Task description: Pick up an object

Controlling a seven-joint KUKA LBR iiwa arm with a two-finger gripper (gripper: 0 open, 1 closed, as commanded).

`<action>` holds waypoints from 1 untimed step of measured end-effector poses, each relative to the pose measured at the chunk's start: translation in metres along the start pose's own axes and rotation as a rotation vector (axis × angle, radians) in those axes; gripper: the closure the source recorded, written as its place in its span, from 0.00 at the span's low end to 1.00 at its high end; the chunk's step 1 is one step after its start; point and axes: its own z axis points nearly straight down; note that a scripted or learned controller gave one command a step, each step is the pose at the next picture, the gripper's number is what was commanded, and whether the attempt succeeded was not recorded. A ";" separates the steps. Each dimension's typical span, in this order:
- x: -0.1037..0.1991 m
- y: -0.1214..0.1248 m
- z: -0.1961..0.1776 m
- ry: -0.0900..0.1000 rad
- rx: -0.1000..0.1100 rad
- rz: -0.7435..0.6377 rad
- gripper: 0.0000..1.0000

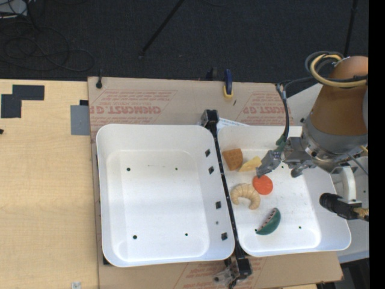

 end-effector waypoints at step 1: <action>-0.015 0.027 0.141 0.001 -0.003 0.003 0.00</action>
